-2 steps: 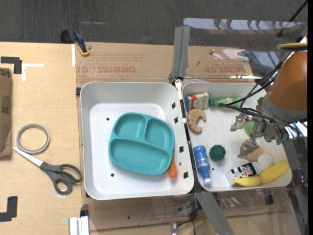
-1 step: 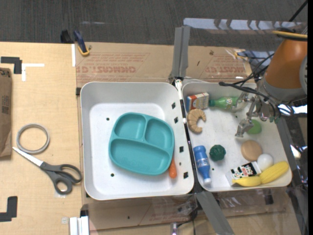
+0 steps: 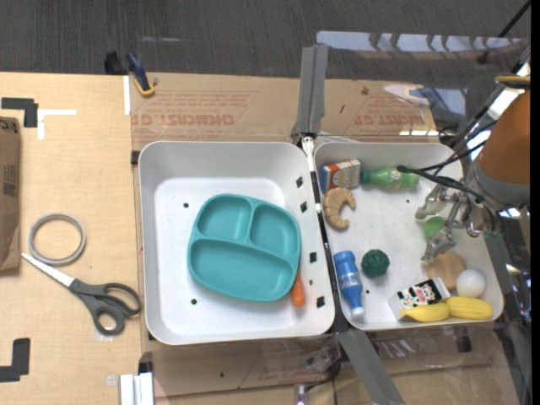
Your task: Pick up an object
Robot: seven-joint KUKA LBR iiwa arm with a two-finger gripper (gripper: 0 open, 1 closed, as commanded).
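The gripper (image 3: 440,226) is hanging low over the right bin (image 3: 384,226), near its right wall, and its metal fingers (image 3: 436,245) are standing apart with nothing between them. Something small and green (image 3: 433,226) is lying right under it, partly hidden, and it looks like the likeliest target, though the task leaves the choice open. Just below are a tan lump (image 3: 448,268), a white egg (image 3: 470,283), a banana (image 3: 447,310) and a small printed box (image 3: 422,294), all crowding each other. Further left are lying a dark green ball (image 3: 375,262), a blue bottle (image 3: 348,283), a croissant (image 3: 339,207), a carton (image 3: 341,174) and a green bottle (image 3: 388,176). To do this step well, the arm should be centring the open fingers over the green piece and dropping straight until they are straddling it, closing only then. The risk, as I judge it, is the fingers catching the tan lump beside it or pinching air. The left bin (image 3: 160,226) is holding a teal tray (image 3: 245,247) and a carrot (image 3: 298,293), well apart from the gripper.
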